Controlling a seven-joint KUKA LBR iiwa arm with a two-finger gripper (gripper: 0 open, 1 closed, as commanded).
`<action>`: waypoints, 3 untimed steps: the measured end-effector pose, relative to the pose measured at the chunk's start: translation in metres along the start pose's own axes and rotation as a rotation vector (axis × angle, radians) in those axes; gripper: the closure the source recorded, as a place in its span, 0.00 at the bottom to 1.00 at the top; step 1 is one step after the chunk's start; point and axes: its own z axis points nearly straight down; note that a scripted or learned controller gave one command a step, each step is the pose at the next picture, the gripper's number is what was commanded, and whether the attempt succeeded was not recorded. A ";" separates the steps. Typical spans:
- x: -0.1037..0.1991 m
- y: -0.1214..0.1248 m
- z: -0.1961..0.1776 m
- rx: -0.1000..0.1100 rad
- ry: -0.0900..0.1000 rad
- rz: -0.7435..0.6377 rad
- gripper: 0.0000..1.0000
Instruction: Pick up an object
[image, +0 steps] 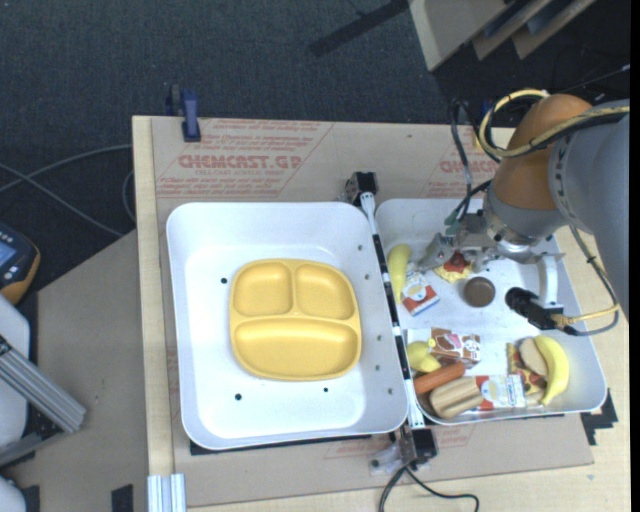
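My gripper (452, 250) hangs low over the back of the right bin (585, 345), reaching in from the right. Just under it lies a small red and yellow item (456, 268), partly hidden by the gripper. Close by are a yellow oblong fruit (398, 266) against the bin's left wall, a red and white carton (420, 297) and a brown round disc (480, 292). Nothing is visibly lifted off the bin floor.
The front of the right bin holds a banana (556, 366), a bread roll (455, 398), an orange sausage (438, 380), a brown and white packet (456, 346) and a red and white wrapper (500, 392). The left bin (195, 300) bears a yellow compartment tray (295, 318).
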 end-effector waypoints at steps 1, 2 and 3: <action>-0.043 0.014 0.001 -0.004 -0.004 0.008 0.00; -0.039 -0.027 0.001 0.004 0.001 0.007 0.00; -0.038 -0.024 -0.010 -0.002 -0.001 0.005 1.00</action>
